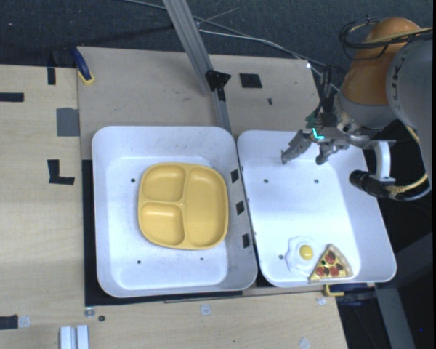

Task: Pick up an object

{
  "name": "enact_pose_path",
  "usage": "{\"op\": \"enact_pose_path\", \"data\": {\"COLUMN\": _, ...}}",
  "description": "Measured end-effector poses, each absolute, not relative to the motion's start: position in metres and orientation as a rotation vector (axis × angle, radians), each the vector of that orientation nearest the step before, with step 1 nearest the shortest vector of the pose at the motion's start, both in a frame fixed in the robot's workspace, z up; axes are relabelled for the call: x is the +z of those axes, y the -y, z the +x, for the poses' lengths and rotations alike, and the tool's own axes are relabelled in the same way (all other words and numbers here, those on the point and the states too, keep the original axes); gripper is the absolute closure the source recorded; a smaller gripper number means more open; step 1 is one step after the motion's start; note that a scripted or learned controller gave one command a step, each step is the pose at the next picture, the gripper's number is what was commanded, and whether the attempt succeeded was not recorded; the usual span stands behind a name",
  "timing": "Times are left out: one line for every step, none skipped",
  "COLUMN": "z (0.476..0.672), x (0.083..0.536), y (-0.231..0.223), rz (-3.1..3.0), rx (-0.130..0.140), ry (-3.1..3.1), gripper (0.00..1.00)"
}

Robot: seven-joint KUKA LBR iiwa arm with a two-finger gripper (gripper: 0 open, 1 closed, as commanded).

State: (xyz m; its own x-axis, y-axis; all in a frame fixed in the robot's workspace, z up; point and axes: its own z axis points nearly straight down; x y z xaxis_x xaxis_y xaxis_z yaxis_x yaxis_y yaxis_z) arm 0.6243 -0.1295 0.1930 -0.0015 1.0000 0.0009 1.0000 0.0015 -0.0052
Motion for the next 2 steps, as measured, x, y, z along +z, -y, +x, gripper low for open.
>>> {"op": "enact_pose_path", "data": {"z": 0.625, "x": 0.195, "y": 0.130, "rz": -2.218, "rx": 0.001, "ry": 2.223, "gripper": 0.00}}
{"op": "enact_pose_path", "data": {"z": 0.622, "x": 0.130, "y": 0.130, "rz": -2.217, "rx": 0.008, "ry": 2.219, "gripper": 0.00}}
